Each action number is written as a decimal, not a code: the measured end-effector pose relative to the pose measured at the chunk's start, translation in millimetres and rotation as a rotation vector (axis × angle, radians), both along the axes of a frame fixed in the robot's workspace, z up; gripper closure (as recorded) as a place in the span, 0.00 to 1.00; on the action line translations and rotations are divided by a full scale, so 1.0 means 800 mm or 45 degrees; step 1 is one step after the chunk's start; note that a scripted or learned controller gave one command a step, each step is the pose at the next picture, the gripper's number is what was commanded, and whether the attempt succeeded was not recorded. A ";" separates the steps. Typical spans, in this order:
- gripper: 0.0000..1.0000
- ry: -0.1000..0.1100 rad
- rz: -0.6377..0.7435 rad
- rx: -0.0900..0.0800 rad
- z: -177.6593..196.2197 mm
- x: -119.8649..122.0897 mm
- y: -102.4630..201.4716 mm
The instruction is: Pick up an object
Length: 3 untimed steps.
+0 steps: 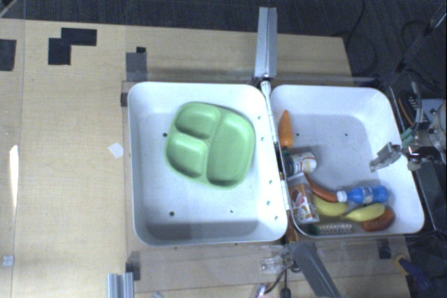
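**A:** Object to pick: none is chosen yet, as far as I can judge. The candidates all lie in the right bin [349, 105], crowded along its left wall and front edge: an orange carrot-like piece [286, 129], a small can [302, 165] on its side, a flat printed packet [303, 204], a yellow banana [349, 211], a blue and white bottle [362, 195] lying across it, and a long red sausage-like piece [323, 189] with its far end at the front right corner

**B:** And the left bin [147, 220]?

**A:** It holds a green divided plate [211, 143], upside down or not I cannot tell, sitting near the middle, well apart from the other things

**B:** Where is the gripper [385, 157]?

**A:** At the right bin's right edge, the arm reaching in from the right. It hangs over a bare part of that bin, near the bottle and banana but apart from them

**B:** Are the jaws clenched or released?

**A:** I cannot tell; the grey metal there is too small and blurred. Nothing shows between them

**B:** So how far along?

**A:** Early, I would say. Every item rests on a bin floor, nothing is lifted. Left to do: move over one item, descend, close, raise it clear. The pile by the front edge looks awkward, since things overlap; the carrot-like piece stands more alone

**B:** And the table [70, 171]?

**A:** Pale wood, carrying both bins
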<state>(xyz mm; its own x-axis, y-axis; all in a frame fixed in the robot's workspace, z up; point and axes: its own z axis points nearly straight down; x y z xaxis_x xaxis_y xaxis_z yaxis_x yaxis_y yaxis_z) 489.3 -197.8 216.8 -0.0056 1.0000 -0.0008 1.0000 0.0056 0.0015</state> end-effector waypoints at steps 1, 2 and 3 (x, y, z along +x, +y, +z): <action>0.00 0.001 0.008 0.001 -0.119 -0.002 -0.010; 0.00 -0.012 0.310 -0.005 -0.159 0.002 0.006; 0.00 -0.016 0.575 -0.012 -0.158 0.016 0.011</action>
